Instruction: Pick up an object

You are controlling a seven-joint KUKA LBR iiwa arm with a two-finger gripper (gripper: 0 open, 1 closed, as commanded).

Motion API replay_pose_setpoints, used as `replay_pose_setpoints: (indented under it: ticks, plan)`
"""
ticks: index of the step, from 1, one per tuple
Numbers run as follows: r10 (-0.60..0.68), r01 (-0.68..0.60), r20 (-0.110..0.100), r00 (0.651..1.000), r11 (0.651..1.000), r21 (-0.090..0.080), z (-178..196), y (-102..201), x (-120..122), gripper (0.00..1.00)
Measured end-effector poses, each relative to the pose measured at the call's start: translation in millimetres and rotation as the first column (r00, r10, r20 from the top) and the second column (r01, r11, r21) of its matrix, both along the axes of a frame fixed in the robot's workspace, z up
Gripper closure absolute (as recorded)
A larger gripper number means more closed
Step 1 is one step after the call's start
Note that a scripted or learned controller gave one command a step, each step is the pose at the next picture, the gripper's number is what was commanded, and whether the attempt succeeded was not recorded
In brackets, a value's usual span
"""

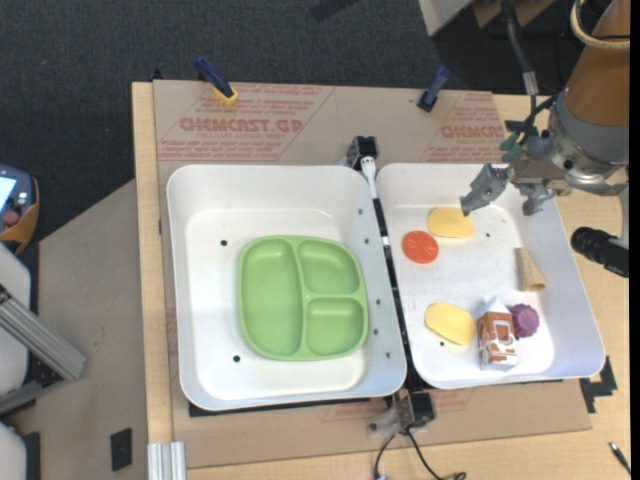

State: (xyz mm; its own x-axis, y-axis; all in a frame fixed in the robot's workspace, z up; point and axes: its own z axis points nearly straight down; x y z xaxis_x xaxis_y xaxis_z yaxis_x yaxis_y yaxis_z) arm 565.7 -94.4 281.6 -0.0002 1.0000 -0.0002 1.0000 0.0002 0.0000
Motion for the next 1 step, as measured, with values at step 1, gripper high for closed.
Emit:
replay_pose_setpoints:
  ticks: [1]
  plan:
    - [0.011, -0.011, -0.002, 1.0, 1.0, 0.004, -54.0, 110.9, 43.8, 0.0]
